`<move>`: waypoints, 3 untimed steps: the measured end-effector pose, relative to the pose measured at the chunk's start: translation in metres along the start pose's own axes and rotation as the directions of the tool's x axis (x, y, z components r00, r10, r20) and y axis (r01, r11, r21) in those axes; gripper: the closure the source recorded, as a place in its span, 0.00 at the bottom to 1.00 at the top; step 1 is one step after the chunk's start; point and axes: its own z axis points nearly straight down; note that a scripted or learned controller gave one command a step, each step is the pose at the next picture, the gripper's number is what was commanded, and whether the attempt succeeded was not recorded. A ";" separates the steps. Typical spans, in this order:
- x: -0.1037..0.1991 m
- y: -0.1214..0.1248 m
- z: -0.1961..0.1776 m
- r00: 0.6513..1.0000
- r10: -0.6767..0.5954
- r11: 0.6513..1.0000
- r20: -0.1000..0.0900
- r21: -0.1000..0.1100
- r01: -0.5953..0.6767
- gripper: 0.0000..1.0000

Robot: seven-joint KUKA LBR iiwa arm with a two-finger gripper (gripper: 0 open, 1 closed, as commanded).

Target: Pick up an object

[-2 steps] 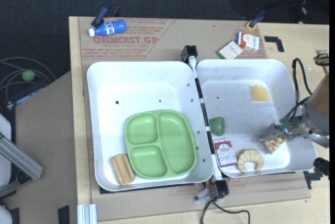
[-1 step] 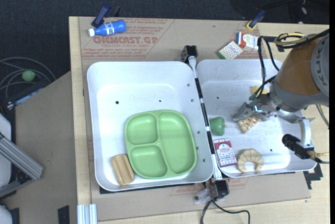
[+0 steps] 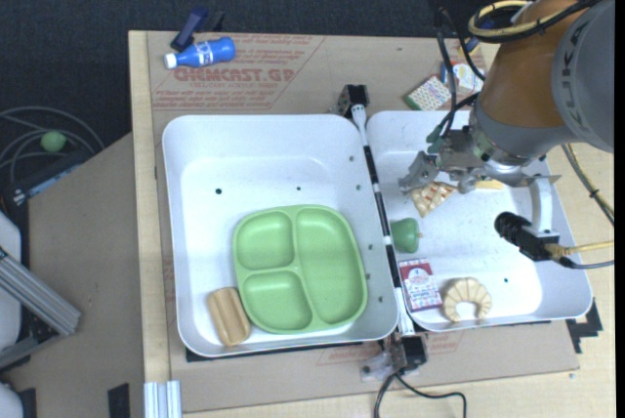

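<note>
Red print runs across the board (image 3: 293,64) behind the bins. Its large line looks like "GEMCAST.GR", though the letters are faint and a bottle covers the start. The smaller lines above and below it are too fine to read. The bottle (image 3: 202,53), blue with a white middle, lies on its side on the board, long axis roughly left to right. A packet (image 3: 418,285), red and white, lies flat in the right bin (image 3: 479,245) near the front wall; it carries print, too small to make out. A small patterned box (image 3: 429,95) sits on the board behind the right bin, its markings unreadable.

The waffle (image 3: 431,199), a tan piece with a grid face, lies in the right bin near the divider, toward the back half. Its long axis seems to run from lower left up to the right, but its upper end is hidden under the gripper, so where it points is unclear.

The gripper (image 3: 437,177) hangs right over the waffle's upper edge, close to or touching it. Whether it is spread, clenched or grasping the waffle cannot be told from this angle.

A green fruit (image 3: 404,233) rests just beside the divider, in front of the waffle. A croissant (image 3: 466,300) lies next to the packet. In the left bin (image 3: 254,152) sits a green three-part plate (image 3: 298,268), with a bread slice (image 3: 229,315) at its front left edge.
</note>
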 end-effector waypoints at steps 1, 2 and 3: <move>0.038 -0.023 -0.029 1.000 0.001 1.000 0.000 0.002 -0.001 1.00; 0.069 -0.015 -0.031 1.000 0.001 1.000 0.001 0.001 -0.001 1.00; 0.075 -0.040 -0.045 1.000 0.001 1.000 0.000 0.005 -0.001 1.00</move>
